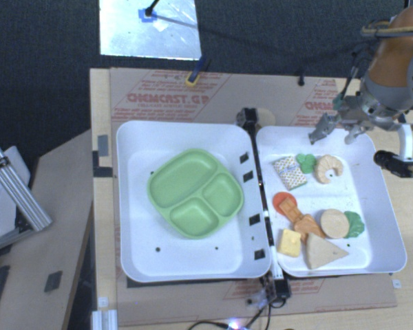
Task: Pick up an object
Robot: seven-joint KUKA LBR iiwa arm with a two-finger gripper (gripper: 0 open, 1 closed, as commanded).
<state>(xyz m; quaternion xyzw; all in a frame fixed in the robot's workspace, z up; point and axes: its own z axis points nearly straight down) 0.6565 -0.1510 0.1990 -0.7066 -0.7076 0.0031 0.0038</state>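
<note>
Camera view: the left bin [134, 253] holds a green three-compartment plate [195, 192], lying flat near its middle. The right bin [378, 212] holds small toy foods: a patterned packet [290, 171], a green piece [305, 162] and a bitten doughnut [328, 168] toward the far side; nearer, a red-orange carrot-like piece [294, 212], a yellow cheese cube [289, 243], a pale wedge [322, 252] and a tan round [334, 223] against a green leaf [354, 224]. The gripper [339, 133] hangs over the bin's far right edge, fingers spread apart, holding nothing.

end effector [336, 133] open (empty) | over right bin [382, 205] | green plate [195, 192] left
</note>
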